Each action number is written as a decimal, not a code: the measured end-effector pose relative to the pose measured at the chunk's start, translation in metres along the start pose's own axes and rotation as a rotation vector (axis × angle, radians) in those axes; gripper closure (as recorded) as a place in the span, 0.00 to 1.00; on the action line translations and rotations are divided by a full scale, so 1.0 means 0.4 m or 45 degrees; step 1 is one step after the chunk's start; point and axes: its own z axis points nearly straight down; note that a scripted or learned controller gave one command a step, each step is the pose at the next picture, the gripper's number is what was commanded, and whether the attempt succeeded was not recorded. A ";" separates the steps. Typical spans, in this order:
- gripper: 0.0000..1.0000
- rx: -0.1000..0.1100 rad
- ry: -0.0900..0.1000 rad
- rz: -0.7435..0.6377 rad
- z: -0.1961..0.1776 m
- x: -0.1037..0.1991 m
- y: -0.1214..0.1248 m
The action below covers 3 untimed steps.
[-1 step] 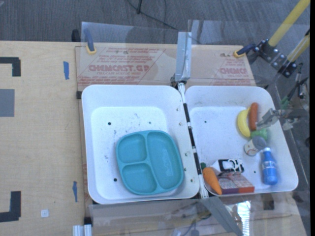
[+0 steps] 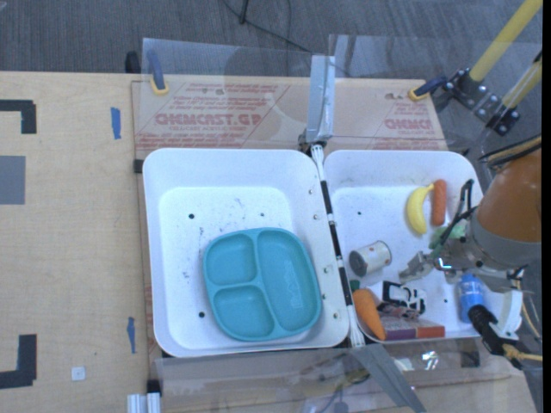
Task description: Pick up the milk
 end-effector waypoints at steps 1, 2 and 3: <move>0.00 -0.002 0.001 0.045 -0.040 0.087 -0.017; 0.00 -0.001 0.001 0.045 -0.040 0.086 -0.017; 1.00 -0.004 -0.001 0.050 -0.063 0.083 -0.016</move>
